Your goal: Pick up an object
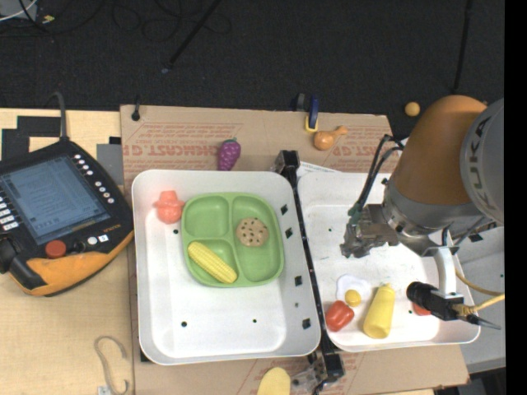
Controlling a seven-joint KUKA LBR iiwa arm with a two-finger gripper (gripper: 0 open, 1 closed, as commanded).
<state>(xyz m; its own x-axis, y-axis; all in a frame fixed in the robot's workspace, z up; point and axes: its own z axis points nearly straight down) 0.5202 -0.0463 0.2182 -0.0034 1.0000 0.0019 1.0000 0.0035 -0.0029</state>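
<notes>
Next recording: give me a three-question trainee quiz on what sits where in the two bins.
1. True or false: the round brown cookie lies in the green divided plastic plate.
2. Which bin holds the yellow mustard bottle? A) left white bin B) right white bin
3. Fill in: the yellow toy corn cob lies in the plate's ____ compartment.

Key: 1 true; 2 B; 3 lower-left. The gripper hangs above the right bin, away from the bottle.

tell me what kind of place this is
Likely a robotics lab bench for grasping trials: a KUKA arm reaches over two white bins of toy food, with a teach pendant on the bench beside them.
</notes>
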